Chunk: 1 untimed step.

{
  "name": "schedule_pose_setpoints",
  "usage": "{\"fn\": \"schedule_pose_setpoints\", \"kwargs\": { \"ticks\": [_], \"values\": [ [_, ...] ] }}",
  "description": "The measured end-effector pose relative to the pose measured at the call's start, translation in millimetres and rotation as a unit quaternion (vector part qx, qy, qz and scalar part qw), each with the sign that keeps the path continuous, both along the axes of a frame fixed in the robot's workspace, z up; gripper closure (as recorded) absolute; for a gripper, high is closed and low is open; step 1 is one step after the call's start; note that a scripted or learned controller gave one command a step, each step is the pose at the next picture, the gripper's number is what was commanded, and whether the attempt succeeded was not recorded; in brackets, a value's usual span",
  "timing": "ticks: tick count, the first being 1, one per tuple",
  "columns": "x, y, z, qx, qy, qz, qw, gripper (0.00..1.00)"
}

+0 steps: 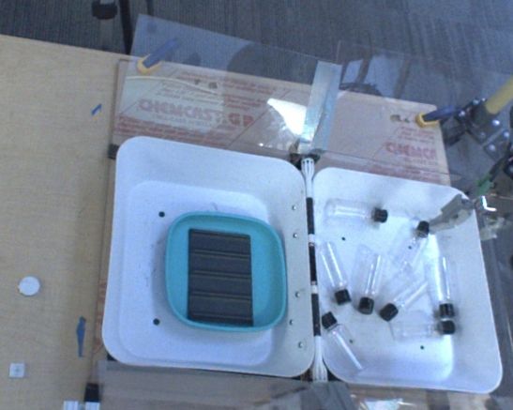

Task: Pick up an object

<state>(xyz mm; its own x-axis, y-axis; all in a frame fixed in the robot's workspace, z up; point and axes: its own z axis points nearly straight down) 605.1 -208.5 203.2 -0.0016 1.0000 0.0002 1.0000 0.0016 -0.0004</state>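
Fixed overhead view, slanted onto both bins (130,229)

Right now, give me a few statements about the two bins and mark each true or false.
1. The teal tray sits in the left bin. True.
2. The clear vials with black caps lie in the left bin. False: they lie in the right bin.
3. A dark ribbed block rests inside the teal tray. True.
4. The vials stand upright in a rack. False: they lie scattered on their sides.
5. The claw is over the left bin. False: it is at the right bin's upper right.
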Motion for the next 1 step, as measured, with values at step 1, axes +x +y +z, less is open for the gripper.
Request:
{"fn": "schedule_pose_setpoints", "kwargs": {
  "ticks": [1],
  "values": [
    [4.6, -0.9, -108.1, 0.0037, 0.001, 0.019, 0.9998, 0.00]
  ]
}}
